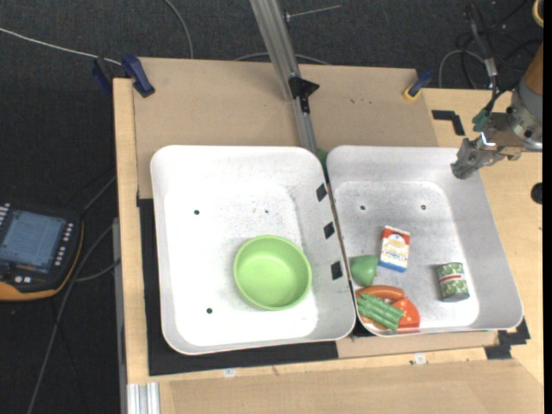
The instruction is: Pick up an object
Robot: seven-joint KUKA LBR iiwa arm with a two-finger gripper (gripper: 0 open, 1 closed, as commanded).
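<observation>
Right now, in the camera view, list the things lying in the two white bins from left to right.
Round light-green plastic bowl → green pear-shaped toy fruit → small white and orange carton → small green can. The plate of vegetables overlaps this order, so I left it out.

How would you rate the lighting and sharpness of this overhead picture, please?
Camera view: lighting is even, with soft shadows; the white bins look bright but keep their speckles; the green bowl and small carton are fairly sharp; the claw at the right bin's far rim looks slightly blurred.
</observation>
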